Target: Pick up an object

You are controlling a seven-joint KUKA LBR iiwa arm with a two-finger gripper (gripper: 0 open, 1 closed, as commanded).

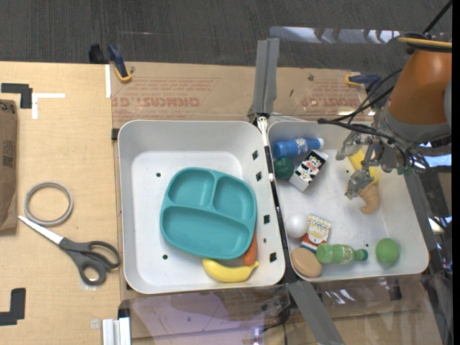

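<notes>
Right bin (410, 214): gripper (357, 182) poised low, just above a tan piece (369, 201) we take as its target, loose on the floor. Whether it is open or closed, we cannot tell; nothing visibly gripped.

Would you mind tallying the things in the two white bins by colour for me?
Teal: 1, the divided plate
Yellow: 2, the banana and a yellow piece
Green: 3, the bottle, the ball and a dark green thing
Blue: 1, the blue bottle
White: 1, the egg
Tan: 2, an oval and a lump
Printed packets: 2
Orange: 1, the carrot
Total: 13
</notes>
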